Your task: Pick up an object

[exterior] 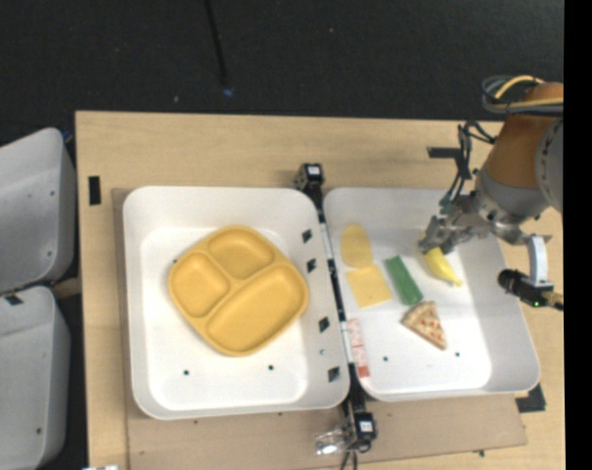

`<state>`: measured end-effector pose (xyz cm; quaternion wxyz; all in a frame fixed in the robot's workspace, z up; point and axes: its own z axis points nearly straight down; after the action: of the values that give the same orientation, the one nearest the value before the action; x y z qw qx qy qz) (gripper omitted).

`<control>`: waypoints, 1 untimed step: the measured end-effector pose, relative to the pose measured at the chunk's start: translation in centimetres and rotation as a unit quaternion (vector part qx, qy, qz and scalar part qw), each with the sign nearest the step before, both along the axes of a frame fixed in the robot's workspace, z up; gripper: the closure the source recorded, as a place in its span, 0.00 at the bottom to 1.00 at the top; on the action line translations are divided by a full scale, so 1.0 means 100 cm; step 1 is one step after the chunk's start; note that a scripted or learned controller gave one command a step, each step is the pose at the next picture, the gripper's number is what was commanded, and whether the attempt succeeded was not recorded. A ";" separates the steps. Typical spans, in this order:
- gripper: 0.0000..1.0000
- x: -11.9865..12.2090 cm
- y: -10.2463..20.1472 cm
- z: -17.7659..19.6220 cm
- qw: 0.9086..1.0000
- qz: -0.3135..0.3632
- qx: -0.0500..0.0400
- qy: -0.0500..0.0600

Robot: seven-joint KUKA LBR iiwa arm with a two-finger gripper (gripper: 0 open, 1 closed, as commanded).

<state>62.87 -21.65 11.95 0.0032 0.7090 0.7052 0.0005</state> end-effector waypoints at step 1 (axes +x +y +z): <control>1.00 0.006 -0.005 0.046 1.000 0.002 0.001 0.000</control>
<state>63.49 -22.16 16.50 0.0025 0.7077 0.7065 0.0010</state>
